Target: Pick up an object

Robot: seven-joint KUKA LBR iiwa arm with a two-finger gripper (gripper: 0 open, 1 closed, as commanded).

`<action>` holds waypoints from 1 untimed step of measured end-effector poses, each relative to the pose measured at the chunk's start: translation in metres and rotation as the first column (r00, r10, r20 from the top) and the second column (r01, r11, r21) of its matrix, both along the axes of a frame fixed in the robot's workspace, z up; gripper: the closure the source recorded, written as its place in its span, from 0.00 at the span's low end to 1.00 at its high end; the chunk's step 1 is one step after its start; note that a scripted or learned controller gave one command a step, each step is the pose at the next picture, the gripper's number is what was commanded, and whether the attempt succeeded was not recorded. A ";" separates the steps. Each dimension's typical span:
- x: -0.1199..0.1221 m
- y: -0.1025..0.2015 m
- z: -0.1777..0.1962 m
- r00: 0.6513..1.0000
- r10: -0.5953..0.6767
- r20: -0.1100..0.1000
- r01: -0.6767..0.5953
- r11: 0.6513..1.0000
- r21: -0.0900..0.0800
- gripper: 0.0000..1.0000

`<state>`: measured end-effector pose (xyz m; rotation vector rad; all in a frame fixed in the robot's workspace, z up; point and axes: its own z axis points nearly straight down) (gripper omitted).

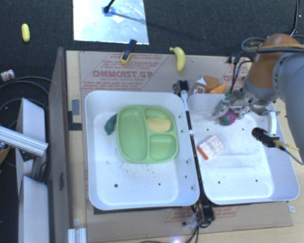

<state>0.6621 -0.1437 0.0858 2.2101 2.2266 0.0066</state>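
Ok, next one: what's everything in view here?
left bin: 1, white, bench's left
right bin: 1, white, bench's right
tray: 1, green, in left bin
yellow lump: 1, yellow, tray's upper right compartment
dark lump: 1, dark green, left bin, beside tray's left edge
box: 1, red and white, right bin, near its left wall
magenta thing: 1, magenta, right bin, under the gripper
orange pack: 1, orange and white, beyond right bin's far rim
banana: 1, yellow, bench, behind the bins
yellow piece: 1, yellow, floor, upper left
gripper: 1, grey, over right bin's far part
arm: 1, grey with orange band, from the right
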 end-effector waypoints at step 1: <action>-0.001 -0.002 0.011 1.000 0.000 0.001 0.000 1.000 -0.001 1.00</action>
